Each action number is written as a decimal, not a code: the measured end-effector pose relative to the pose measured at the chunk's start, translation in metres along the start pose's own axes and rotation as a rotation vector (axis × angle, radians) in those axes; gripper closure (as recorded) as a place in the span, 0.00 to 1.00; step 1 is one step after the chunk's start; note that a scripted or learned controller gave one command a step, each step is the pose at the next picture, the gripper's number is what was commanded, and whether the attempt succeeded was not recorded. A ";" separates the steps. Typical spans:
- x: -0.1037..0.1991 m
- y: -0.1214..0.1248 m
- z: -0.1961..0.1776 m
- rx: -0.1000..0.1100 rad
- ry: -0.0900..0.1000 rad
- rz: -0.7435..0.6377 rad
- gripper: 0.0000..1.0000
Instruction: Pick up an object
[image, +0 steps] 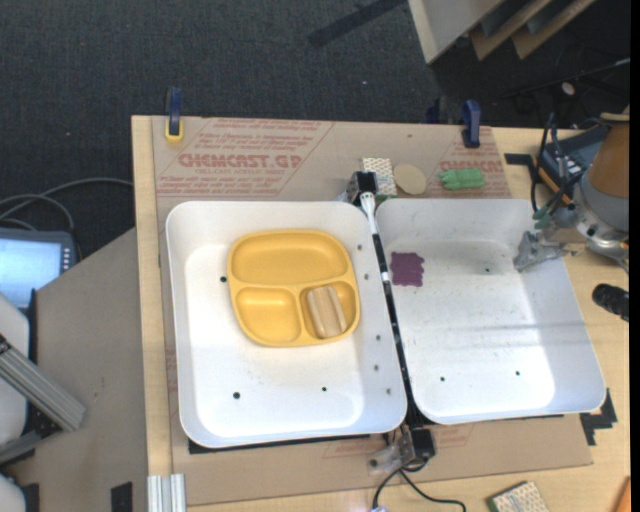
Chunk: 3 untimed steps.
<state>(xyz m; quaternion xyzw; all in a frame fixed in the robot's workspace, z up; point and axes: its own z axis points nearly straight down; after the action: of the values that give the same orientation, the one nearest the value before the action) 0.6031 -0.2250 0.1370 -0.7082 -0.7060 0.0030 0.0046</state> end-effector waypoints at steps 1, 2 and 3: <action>0.001 0.009 -0.115 -0.025 -0.008 -0.005 1.00; 0.001 -0.020 -0.160 -0.019 -0.007 -0.002 1.00; 0.001 -0.073 -0.187 -0.012 -0.003 -0.001 1.00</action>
<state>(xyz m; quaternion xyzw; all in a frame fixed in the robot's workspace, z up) 0.5323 -0.2244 0.3245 -0.7078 -0.7064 -0.0002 -0.0005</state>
